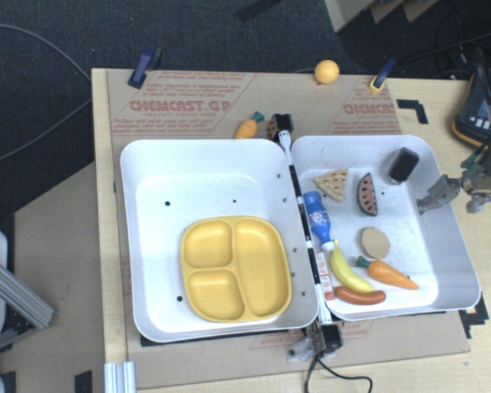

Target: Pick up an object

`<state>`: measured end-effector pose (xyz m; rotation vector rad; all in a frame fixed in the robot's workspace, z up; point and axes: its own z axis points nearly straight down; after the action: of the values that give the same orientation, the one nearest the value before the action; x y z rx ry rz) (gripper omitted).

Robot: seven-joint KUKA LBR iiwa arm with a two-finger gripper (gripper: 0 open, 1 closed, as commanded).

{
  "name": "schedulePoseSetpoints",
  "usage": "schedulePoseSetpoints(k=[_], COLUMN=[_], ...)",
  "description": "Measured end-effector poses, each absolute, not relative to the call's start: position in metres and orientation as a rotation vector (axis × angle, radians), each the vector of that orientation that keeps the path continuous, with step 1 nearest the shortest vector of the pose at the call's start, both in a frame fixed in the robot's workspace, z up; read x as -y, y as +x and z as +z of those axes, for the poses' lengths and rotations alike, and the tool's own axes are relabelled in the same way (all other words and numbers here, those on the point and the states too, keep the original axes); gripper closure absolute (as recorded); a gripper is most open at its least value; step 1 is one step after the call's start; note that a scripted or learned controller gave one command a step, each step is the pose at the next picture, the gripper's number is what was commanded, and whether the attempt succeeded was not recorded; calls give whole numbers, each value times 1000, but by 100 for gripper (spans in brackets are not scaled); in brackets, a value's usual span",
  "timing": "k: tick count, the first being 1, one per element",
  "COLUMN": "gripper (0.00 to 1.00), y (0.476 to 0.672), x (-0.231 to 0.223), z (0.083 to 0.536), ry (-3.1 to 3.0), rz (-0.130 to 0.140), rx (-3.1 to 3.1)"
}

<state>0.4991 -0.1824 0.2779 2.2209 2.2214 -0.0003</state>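
Two shallow white bins sat side by side on a bench; the left bin [147,178] held a yellow divided plate [236,267]; the right bin [450,252] held a scatter of toy food. Along the right bin's left wall lay a blue bottle [316,216], and below it a banana [349,272] touching a red sausage [359,296]; a carrot [390,275] lay just beside them, with a round tan cookie [376,241] just above it; a pizza slice [333,183], a watermelon slice [367,195] and a black block [403,164] lay nearer the far wall. The gripper [443,193] hung at the bin's right rim, grey against the white; whether its pincer stood apart or together could not be told, and nothing was seen between it.

Nothing appeared picked yet; the black block and watermelon slice looked the nearest targets. The likely trouble: the banana, sausage and carrot lay crowded, so a descent there could nudge neighbours or pinch two at once; the flat cookie and thin slices could slip from a closing grip; a reach near the rim could strike the bin wall.
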Motion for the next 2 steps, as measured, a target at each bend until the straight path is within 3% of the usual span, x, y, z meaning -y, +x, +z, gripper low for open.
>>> schedulePoseSetpoints(k=[1,2], gripper=[0,0], y=[543,479], x=[118,100], z=[175,84], ry=[2222,2223], rz=[-2,-1], rx=[-2227,-2221])
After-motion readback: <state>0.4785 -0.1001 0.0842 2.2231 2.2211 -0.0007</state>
